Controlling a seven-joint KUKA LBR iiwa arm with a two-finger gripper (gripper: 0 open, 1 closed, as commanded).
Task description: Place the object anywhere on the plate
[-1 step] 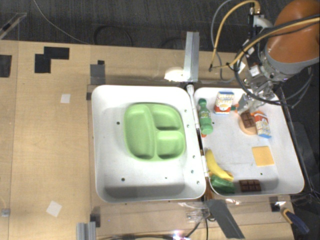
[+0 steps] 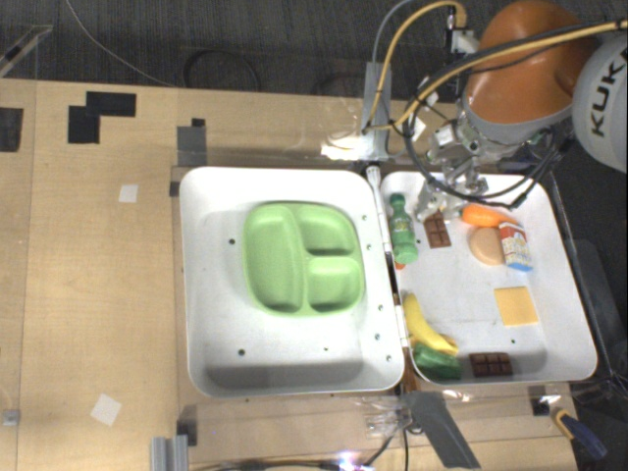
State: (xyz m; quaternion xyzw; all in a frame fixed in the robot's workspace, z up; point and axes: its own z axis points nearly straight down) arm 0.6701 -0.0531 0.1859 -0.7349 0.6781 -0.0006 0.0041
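Green plate alone; two chocolate bars, one banana; jaws' grip unclear

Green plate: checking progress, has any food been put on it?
No, the green plate sits bare in the left bin.

Bright, even overhead light; soft shadows, slight blur.

This is a robotics lab, not a home. A grey KUKA arm trailing yellow and black cables reaches over a plywood bench on dark carpet, black marker shapes at upper left, and two white bins hold toy food and a green divided plate.
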